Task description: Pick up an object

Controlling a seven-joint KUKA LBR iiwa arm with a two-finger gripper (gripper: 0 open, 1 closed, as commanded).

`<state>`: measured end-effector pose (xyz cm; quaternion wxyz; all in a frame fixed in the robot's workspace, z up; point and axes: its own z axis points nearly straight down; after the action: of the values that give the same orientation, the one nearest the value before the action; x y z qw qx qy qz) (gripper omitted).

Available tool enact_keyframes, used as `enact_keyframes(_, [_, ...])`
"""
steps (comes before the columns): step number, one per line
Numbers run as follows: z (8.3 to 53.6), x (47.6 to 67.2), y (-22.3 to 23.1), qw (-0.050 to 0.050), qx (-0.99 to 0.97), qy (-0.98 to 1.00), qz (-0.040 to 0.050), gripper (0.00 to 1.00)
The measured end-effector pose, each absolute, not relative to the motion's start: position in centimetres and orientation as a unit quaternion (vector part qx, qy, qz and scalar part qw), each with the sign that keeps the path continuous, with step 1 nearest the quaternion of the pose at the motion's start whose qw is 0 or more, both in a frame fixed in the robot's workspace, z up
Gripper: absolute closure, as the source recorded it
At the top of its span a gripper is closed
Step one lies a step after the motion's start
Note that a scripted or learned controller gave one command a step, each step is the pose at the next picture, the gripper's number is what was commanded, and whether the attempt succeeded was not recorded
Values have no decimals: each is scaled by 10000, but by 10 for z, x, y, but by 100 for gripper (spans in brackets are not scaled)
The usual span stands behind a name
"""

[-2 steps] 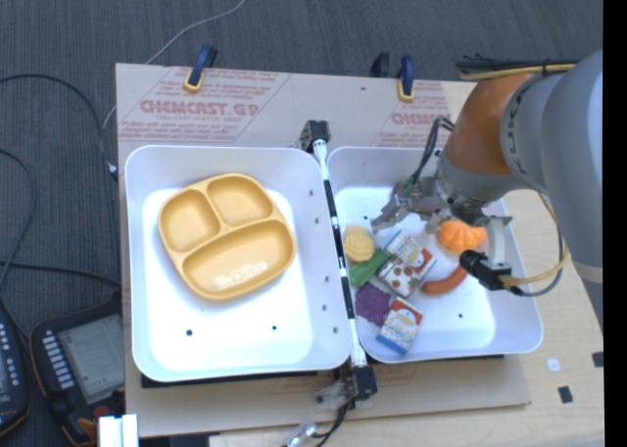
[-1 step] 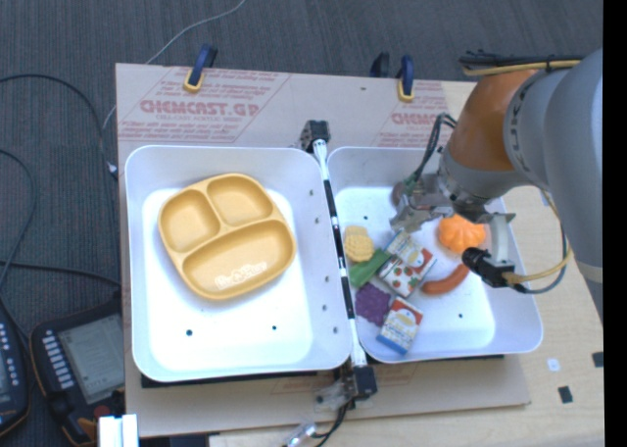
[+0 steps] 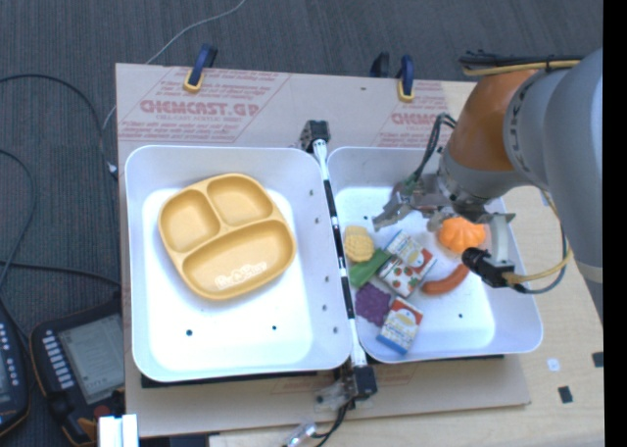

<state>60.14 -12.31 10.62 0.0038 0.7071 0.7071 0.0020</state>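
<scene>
Gripper [image 3: 409, 206], fingers spread, hangs above corn [image 3: 359, 242], juice cartons [image 3: 406, 269] and orange toy [image 3: 461, 233].

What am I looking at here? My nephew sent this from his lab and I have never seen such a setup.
This is one camera fixed above a bench, looking down at a slant. The grey robot arm with an orange band reaches in from the right. At its end is a two-finger gripper, its grasping part, low over the right shallow white bin. I cannot tell whether it holds anything.

That bin holds toy food: a yellow corn cob, a round orange fruit, an orange-red sausage-like piece, a purple bunch of grapes, a green piece and two small printed cartons.

The left shallow white bin holds a yellow plastic divided plate with three compartments.
</scene>
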Motion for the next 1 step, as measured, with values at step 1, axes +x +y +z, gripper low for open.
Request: enact_keyframes(1, [89,576,-107,85,7082,7059,21,0])
